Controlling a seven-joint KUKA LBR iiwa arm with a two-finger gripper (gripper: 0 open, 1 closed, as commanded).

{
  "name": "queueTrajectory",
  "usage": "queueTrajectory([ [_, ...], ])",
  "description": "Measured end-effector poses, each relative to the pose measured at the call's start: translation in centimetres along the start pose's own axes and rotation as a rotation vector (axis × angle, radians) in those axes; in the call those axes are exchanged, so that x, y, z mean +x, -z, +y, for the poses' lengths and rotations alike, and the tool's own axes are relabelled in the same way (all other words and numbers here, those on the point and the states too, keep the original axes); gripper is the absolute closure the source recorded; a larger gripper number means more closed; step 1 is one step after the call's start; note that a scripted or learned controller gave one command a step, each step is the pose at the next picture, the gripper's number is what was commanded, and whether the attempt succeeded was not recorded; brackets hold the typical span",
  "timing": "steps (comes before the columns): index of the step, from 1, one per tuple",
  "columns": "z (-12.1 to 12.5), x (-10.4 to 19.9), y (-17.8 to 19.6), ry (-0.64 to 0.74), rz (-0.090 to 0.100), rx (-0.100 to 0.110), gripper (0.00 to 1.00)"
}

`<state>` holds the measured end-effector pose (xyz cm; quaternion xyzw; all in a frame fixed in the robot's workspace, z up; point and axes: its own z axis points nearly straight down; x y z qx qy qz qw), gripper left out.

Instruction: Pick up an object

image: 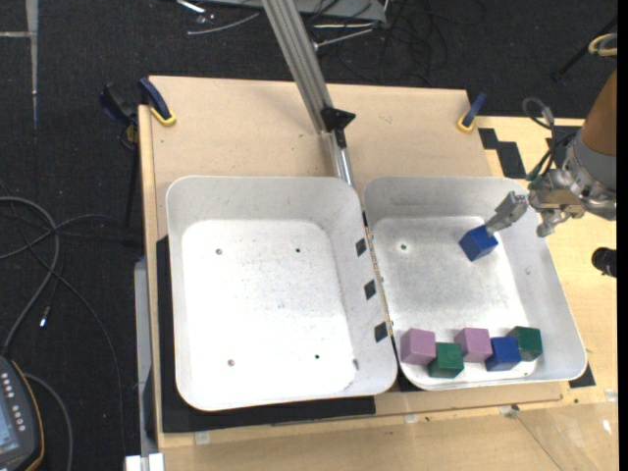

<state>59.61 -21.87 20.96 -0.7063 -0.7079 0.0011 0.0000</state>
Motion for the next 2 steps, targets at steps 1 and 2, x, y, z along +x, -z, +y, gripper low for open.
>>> queueTrajectory([
  [1,5.0,1.2,-11.9,0.002,0.002,0.002,0.00],
  [2,5.2,1.0,-10.3,0.002,-0.002,-0.005,1.00],
])
